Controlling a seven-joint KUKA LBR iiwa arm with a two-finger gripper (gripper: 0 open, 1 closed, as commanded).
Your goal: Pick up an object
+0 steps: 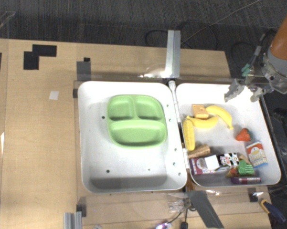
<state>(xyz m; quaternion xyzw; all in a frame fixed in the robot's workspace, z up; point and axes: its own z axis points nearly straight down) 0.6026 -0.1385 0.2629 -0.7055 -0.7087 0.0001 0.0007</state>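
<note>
Crowded boxes and purple marker [243, 179] fill right bin's [272, 128] near edge | bananas [215, 117] lie mid-bin | end effector [242, 93] hovers spread open, empty, above far rim | risk: tightly packed items may deflect fingers, spoiling any grasp.

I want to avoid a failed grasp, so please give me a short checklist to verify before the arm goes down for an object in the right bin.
1. Gripper carries nothing: ok, its two fingers are spread with only bin floor between them.
2. Gripper is above a target: not ok, it hangs over the right bin's far edge, beyond the bananas.
3. A target stands apart: ok, the strawberry lies free of its neighbours.
4. Near-edge pile is easy to grasp: not ok, the dark box and other items touch there.
5. Left bin matters: cannot tell, it holds a green plate.
</note>
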